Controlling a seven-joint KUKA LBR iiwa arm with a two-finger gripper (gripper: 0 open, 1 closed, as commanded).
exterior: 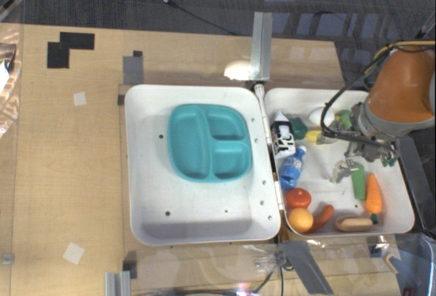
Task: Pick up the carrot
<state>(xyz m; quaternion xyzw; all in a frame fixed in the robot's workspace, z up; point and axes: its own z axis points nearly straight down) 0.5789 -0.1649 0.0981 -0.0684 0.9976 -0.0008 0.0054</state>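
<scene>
Orange and pointy, the carrot (373, 194) lies in the right bin (406, 219), close to its right wall and toward the front corner. A green thing (358, 183) lies right beside it on the left. The pincer (346, 170) hangs over the middle of this bin, just left of the green thing and near the carrot's top end. I cannot tell if it is spread or pressed together, and nothing shows between its tips. The grey arm (402, 93) with its orange band comes in over the bin's back right corner. Along the front wall of this bin lie a yellow ball (300, 219), a red tomato (298, 198), a small red-orange piece (323, 214) and a sausage roll (354, 223). A blue bottle (291, 168) lies by the left wall. The left bin (143, 172) holds a teal tray (208, 142) near its middle. Both bins sit on the wooden table (61, 172).
</scene>
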